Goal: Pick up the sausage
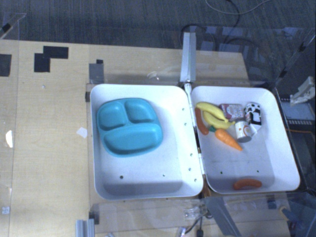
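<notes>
Sausage [247,184] lies by the near wall of the right bin [279,147], its long axis running along that wall, well apart from the carrot [228,138]; how open the claw is, I cannot tell

— Where is the sausage [247,184]?

— In the right bin [281,132], close against its near wall, a little right of the wall's middle.

— What does it look like?

— A short, reddish-orange link with rounded ends, smooth and whole.

— How does it lie?

— Flat on the bin floor, lengthwise along the near wall, nearly level across the view. It lies alone, well apart from the cluster at the bin's far side.
</notes>
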Tool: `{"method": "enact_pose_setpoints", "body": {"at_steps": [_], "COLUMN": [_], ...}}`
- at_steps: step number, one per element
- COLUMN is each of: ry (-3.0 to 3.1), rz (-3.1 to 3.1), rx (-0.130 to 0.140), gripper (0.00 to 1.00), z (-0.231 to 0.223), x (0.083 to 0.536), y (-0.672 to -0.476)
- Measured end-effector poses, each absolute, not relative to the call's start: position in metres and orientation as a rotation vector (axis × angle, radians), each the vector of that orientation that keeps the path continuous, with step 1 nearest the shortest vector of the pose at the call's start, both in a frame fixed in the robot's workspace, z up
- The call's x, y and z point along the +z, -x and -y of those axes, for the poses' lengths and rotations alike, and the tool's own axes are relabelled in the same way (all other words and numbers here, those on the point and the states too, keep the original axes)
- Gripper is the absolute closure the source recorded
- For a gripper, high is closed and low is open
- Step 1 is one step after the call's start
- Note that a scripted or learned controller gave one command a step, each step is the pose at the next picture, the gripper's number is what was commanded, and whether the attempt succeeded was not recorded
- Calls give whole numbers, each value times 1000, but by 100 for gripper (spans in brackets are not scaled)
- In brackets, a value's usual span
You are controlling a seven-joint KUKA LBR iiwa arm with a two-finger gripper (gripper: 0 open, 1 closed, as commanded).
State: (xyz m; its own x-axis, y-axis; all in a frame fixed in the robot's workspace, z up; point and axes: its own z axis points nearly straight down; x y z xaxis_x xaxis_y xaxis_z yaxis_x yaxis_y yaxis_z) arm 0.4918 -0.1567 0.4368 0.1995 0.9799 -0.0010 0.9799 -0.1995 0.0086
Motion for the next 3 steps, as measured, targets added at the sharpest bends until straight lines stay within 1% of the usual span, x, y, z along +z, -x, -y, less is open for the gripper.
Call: {"method": "enact_pose_setpoints", "body": {"at_steps": [1,2,3], "ry": [-2408,-2407,-2163], "rz": [-2009,-2015,-2275], "rx": [6,4,3], "gripper": [0,0,0], "z": [121,40,62], "x": [436,359,203], "y": [-505,-536,-504]}}
